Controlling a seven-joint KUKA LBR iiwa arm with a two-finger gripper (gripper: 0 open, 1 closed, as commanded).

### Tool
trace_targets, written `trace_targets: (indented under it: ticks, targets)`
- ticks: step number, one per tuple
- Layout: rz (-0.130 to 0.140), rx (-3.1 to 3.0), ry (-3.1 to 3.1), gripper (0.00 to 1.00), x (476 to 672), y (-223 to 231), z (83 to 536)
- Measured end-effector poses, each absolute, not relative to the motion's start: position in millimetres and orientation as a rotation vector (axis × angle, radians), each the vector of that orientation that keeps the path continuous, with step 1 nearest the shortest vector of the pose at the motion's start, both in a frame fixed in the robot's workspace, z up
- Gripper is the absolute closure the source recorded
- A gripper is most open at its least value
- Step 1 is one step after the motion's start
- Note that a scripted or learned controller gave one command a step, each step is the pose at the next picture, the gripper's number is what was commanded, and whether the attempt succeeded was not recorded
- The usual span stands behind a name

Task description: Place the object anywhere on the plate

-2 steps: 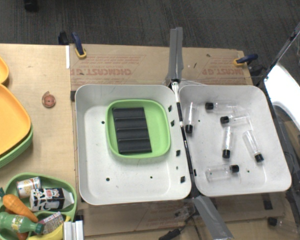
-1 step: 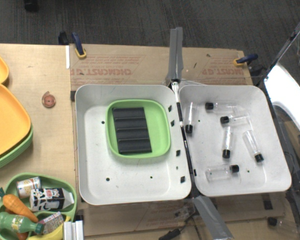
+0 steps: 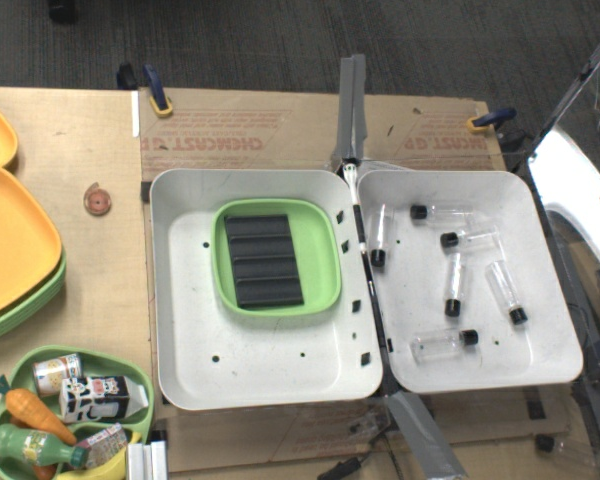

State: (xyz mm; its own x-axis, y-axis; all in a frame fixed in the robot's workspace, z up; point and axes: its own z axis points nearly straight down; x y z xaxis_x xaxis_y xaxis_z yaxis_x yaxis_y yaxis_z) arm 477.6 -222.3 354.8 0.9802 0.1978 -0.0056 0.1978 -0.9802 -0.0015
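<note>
Camera view, nearest first: at the near-left corner of the desk sits a green bowl of toy food, a carrot and small cans among it.

Beyond it the two white bins lie side by side. The right bin holds six clear vials with black caps, scattered and mostly apart. The nearest vial lies close to that bin's near edge. Two more lie mid-bin, and the rest sit toward the far edge.

The left bin carries the green plate, set toward its far edge, with a dark ridged insert lying in it. No vial rests on the plate.

Stacked orange plates hang over the desk's left edge, and clamps grip the far edge.

I judge the task not yet begun: the pick comes first. The next move calls for coming down over one well-separated vial, closing across its narrow body, then carrying it over the shared bin wall to the plate. How the jaws stand I cannot tell, nor whether they hold anything.
</note>
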Motion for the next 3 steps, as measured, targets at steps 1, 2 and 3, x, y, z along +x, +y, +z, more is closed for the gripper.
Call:
trace_targets:
  ticks: [1, 2, 3]
  targets:
    - [0.007, -3.125, -0.318, 0.00, 477.9, -222.2, 395.4]
    - [0.008, -3.125, -0.319, 0.00, 478.2, -222.2, 440.5]
    - [0.008, -3.125, -0.311, 0.00, 477.3, -222.4, 304.9]
